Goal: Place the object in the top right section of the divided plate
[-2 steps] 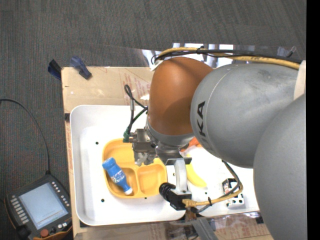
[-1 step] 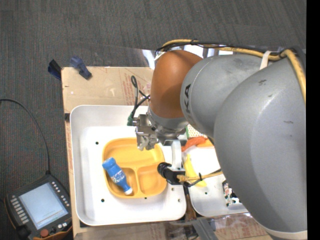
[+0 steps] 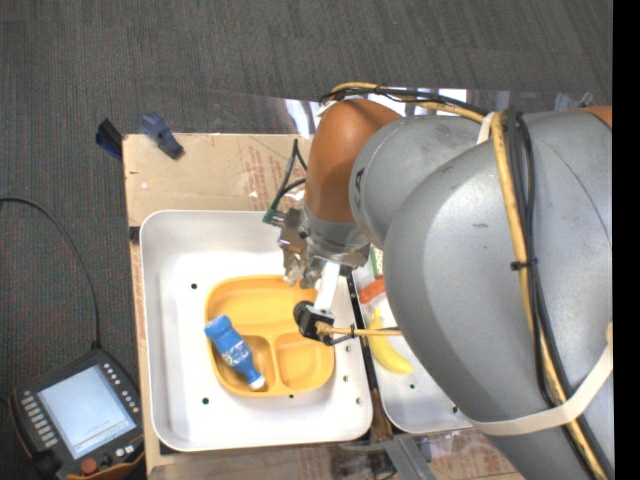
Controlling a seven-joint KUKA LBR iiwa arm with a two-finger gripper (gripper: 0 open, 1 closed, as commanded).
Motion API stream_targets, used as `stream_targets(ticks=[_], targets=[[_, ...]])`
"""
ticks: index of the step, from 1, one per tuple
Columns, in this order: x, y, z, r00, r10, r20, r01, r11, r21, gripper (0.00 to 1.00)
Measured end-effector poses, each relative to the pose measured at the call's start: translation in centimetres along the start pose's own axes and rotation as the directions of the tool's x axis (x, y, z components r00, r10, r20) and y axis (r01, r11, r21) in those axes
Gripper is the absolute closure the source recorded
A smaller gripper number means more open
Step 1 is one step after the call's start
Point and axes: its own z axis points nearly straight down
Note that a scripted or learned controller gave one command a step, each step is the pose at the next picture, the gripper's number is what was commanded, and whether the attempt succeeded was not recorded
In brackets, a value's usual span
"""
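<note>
From my station I see the gripper (image 3: 308, 268) hanging over the left bin (image 3: 175, 268), above the upper right rim of the yellow divided plate (image 3: 290, 368). I cannot tell from here what state it is in; the wrist and cabling hide its tip. A black fitting (image 3: 308, 318) sits just below it, over the plate's right edge.

The blue object (image 3: 233, 350), a small bottle-like piece with a clear, glittery middle, lies in the plate's lower left section, well apart from the gripper, down and to the left of it. Its long axis runs on a diagonal: the broad blue end points toward the upper left, the narrow end toward the lower right, touching the ridge that divides the sections. It is lying down.

The plate rests in the middle of the left bin, nearer that bin's right wall. Past that wall, in the right bin (image 3: 400, 408), a banana (image 3: 388, 353) lies near the left edge, with an orange item (image 3: 372, 291) just above it. The grey arm (image 3: 480, 268) covers most of that bin. A teach pendant (image 3: 75, 413) sits on the floor off the bench's lower left corner.
</note>
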Motion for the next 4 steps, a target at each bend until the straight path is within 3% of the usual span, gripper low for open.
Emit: stream_targets(ticks=[1, 2, 3, 4], targets=[[-1.5, -10.1, -0.6, 0.927, 0.376, 0.002, -0.376, 0.927, 0.004, 1.0], [-3.3, -5.8, -12.6, 0.929, 0.37, 0.001, -0.37, 0.929, 0.0, 1.0], [-7.4, -11.0, -13.5, 0.944, 0.331, 0.001, -0.331, 0.944, 0.001, 1.0], [-7.4, -11.0, -13.5, 0.944, 0.33, 0.001, -0.33, 0.944, 0.001, 0.0]])
